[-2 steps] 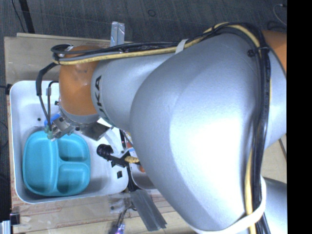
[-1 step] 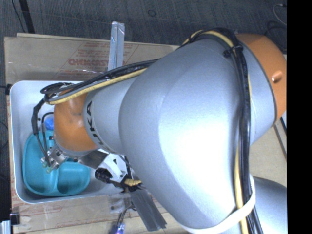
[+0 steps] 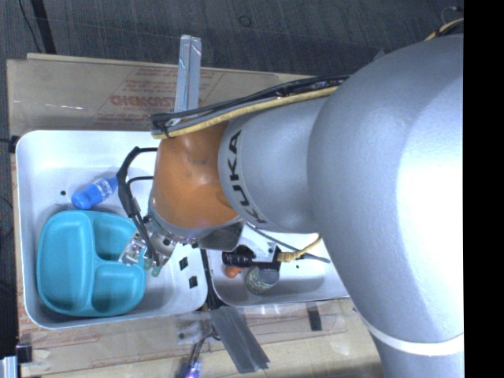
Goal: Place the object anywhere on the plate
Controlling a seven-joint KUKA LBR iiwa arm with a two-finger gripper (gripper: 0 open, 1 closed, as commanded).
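Dark flooring lies behind the brown surface [image 3: 94,93], where two white bins sit side by side: the left bin [image 3: 47,144] under the claw [image 3: 144,254], the right bin [image 3: 315,291] off to the claw's right. You see the claw low over one edge of the blue plate [image 3: 79,266], which spreads away to the claw's left. The orange-banded arm [image 3: 189,187] looms over it, and you cannot tell whether the claw is spread, pressed together or pinching anything. The likeliest object for your task, a blue bottle [image 3: 93,193], lies on the bin floor up and to the left of the claw, just beside the plate's far rim and not on it. Your main risk is probably an empty release: if the claw carries nothing, opening here puts nothing on the plate. If it does carry something, it hangs so close to the plate's rim that a drop could catch the edge and roll off toward the bin wall. A descent from here could also press on that rim and tip the plate, or shove it against the bottle. Two small things in the right bin, an orange piece [image 3: 231,272] and a grey round one [image 3: 260,280], lie to the claw's right; do not mistake them for the target.
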